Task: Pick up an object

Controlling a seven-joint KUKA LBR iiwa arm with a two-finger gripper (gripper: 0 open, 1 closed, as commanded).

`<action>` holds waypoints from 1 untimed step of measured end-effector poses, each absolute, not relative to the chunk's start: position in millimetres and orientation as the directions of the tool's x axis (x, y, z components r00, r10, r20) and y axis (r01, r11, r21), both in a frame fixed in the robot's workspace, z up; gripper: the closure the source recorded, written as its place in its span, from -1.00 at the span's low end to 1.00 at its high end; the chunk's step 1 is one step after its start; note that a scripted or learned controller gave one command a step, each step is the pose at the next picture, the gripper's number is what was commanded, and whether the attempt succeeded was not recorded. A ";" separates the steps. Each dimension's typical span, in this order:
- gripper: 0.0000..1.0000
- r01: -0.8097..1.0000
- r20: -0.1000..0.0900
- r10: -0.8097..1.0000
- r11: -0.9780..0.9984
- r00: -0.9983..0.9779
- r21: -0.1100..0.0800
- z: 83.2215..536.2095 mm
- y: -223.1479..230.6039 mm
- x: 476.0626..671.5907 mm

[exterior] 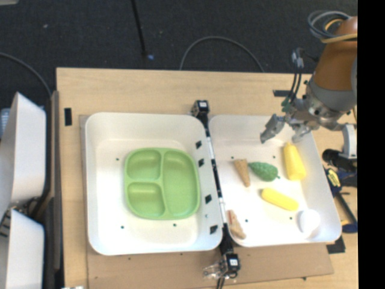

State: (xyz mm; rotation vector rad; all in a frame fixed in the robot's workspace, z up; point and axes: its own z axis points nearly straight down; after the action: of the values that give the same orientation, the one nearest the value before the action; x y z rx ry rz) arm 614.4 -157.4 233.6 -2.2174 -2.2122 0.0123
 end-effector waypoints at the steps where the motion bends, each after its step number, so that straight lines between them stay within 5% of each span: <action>1: -1.00 1.000 0.000 1.000 0.001 -0.001 0.002 242.2 -156.9 617.0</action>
State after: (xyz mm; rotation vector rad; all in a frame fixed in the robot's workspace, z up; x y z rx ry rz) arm 617.0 -156.9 242.2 -2.2217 -2.2230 -0.0017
